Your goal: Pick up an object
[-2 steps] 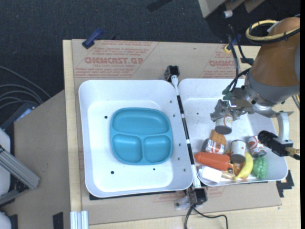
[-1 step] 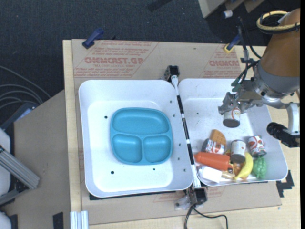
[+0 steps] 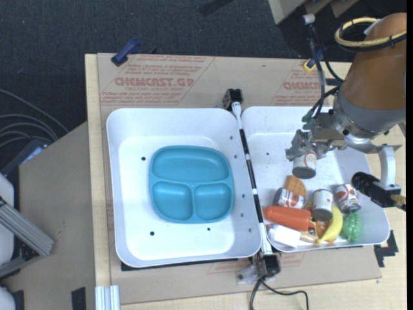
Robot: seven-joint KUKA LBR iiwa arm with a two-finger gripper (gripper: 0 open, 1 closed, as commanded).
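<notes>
My gripper (image 3: 306,152) hangs over the right bin (image 3: 271,134), near its middle, with the grey arm and its orange band coming in from the upper right. A small tin can (image 3: 304,167) with a grey end sits between the fingers just below the wrist, so the gripper is shut on it. The can seems lifted a little above the bin floor. Below it lie an orange carrot (image 3: 290,217), a yellow banana (image 3: 333,225), a dark can (image 3: 321,204), a red and white can (image 3: 349,197) and a green item (image 3: 352,228).
The left bin (image 3: 122,173) holds a blue divided plate (image 3: 191,183). An orange-brown packet (image 3: 295,187) and a white piece (image 3: 287,237) crowd the right bin's near corner. Cardboard covers the bench around both bins.
</notes>
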